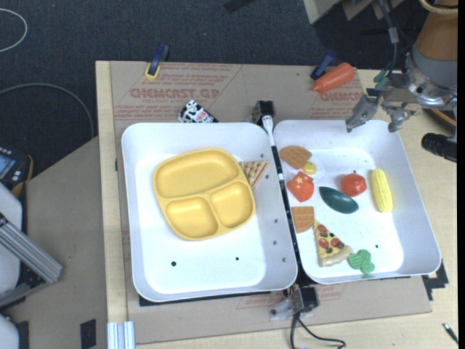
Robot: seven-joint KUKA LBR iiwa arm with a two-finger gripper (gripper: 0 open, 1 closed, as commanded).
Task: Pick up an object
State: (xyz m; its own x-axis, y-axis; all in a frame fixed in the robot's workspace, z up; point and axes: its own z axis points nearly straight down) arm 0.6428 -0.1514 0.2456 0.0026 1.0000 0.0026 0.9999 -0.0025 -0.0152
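Note:
My gripper (378,122) hangs open over the far edge of the right bin (414,217), its two fingers spread with nothing between them. Below it in that bin lie a yellow corn cob (381,189), a red tomato (353,184), a dark green oval piece (338,199), a red pepper (300,187), a brown cookie (295,155), a small yellow piece (310,169), a cracker (304,218), a pizza slice (329,245) and a green broccoli (361,260).
The left bin (145,260) holds a yellow divided plate (203,193) with a waffle wedge (254,171) at its right edge. An orange carrot (335,77) and a black-and-white toy (195,113) lie on the bench behind the bins.

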